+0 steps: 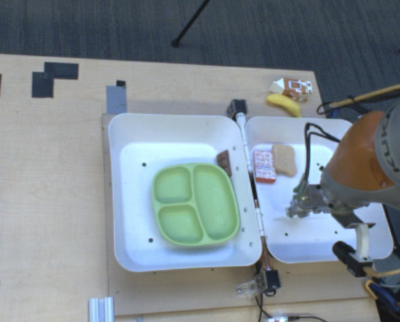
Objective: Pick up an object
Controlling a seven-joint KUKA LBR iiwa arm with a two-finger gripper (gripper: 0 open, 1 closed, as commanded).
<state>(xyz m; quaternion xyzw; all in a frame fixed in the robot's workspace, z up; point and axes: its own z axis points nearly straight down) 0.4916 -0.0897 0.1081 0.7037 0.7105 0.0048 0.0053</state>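
A red and white packet (pixel 264 165) and a tan bread-like piece (pixel 284 159) lie side by side at the far end of the right bin (pixel 280 243). My gripper (pixel 298 208) hangs low over the middle of that bin, below and to the right of both items, with nothing visible between its fingers. The grey arm with its orange band (pixel 361 163) comes in from the right. A green divided plate (pixel 195 205) fills the middle of the left bin (pixel 129 180), and a small brown piece (pixel 223 159) lies by the plate's far right corner.
On the bench behind the right bin lie a yellow banana (pixel 284 104) and a small white and orange toy (pixel 293 86). A black cable (pixel 310 146) loops over the right bin beside the arm. A black clamp (pixel 237 107) sits at the far end of the divider between the bins.
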